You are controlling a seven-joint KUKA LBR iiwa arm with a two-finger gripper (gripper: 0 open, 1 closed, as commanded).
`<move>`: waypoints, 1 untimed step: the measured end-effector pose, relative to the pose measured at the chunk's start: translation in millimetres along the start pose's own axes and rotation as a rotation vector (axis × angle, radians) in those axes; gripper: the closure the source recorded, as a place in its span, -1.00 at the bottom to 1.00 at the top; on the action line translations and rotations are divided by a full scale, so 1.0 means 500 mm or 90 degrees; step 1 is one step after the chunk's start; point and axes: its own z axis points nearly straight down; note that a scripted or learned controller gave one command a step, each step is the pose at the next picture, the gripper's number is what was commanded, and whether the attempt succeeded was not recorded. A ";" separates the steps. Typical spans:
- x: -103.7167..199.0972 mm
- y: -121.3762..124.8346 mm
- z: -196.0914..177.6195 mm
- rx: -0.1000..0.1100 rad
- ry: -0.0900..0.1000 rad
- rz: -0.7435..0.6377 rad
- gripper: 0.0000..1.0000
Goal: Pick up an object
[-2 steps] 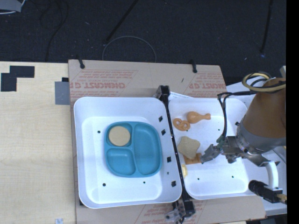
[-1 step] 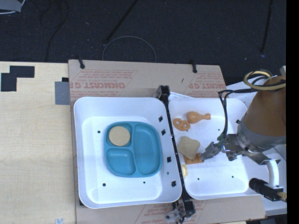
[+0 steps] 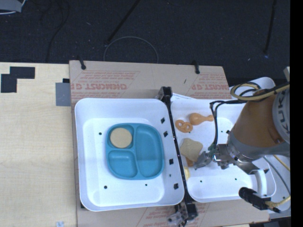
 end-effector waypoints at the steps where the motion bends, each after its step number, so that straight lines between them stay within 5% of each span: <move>1: -0.003 -0.001 0.106 -0.004 -0.004 0.002 -1.00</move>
